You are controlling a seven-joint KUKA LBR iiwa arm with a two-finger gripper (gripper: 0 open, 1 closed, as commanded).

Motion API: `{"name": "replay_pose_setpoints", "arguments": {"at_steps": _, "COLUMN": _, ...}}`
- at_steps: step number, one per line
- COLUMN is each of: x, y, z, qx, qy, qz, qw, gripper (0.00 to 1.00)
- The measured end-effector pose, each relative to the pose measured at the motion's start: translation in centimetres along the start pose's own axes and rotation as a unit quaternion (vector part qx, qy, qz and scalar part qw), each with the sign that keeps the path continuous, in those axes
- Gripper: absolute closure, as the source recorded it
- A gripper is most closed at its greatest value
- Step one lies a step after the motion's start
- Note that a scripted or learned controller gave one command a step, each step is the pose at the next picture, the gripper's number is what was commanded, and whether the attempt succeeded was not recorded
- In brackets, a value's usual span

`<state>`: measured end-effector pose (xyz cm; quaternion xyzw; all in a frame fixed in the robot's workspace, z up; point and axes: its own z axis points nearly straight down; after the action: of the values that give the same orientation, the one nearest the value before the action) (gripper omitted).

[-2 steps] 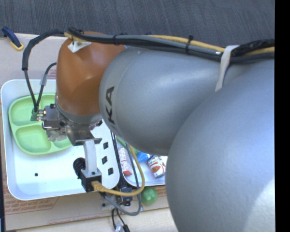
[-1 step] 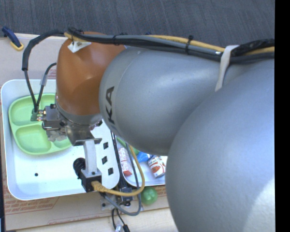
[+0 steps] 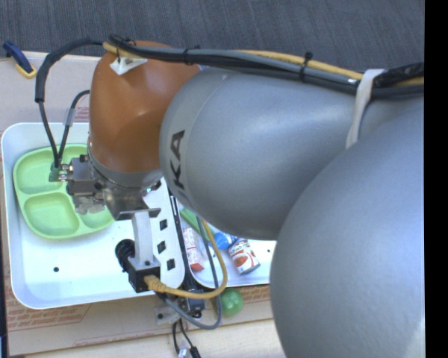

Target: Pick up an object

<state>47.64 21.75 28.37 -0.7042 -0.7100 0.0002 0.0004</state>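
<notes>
Over left bin, arm, green tray near rim

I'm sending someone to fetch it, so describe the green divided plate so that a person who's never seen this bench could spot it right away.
Start at the white bin on the view's left, the one the grey arm hangs over. In that bin's upper left corner lies the green plate, partly under the arm's orange band. It is the one flat, light green thing there, split into compartments, while the small items nearby are red, white and blue.

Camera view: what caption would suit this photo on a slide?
Grey robot arm with an orange band reaches over a white bin holding a green divided plate.
</notes>
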Motion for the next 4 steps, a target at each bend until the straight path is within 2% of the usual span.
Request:
{"name": "replay_pose_setpoints", "arguments": {"at_steps": 1, "x": 0.0, "y": -0.1, "z": 4.7, "qx": 0.002, "qy": -0.001, "qz": 0.000, "qw": 1.0000, "gripper": 1.00}}
{"name": "replay_pose_setpoints", "arguments": {"at_steps": 2, "x": -0.1, "y": 7.3, "z": 0.8, "qx": 0.001, "qy": 0.000, "qz": 0.001, "qw": 1.0000, "gripper": 1.00}}
{"name": "replay_pose_setpoints", "arguments": {"at_steps": 3, "x": 0.0, "y": 2.8, "z": 2.7, "qx": 0.002, "qy": -0.001, "qz": -0.001, "qw": 1.0000, "gripper": 1.00}}
{"name": "replay_pose_setpoints", "arguments": {"at_steps": 4, "x": 0.0, "y": 5.0, "z": -3.1, "qx": 0.000, "qy": 0.000, "qz": 0.000, "qw": 1.0000, "gripper": 1.00}}
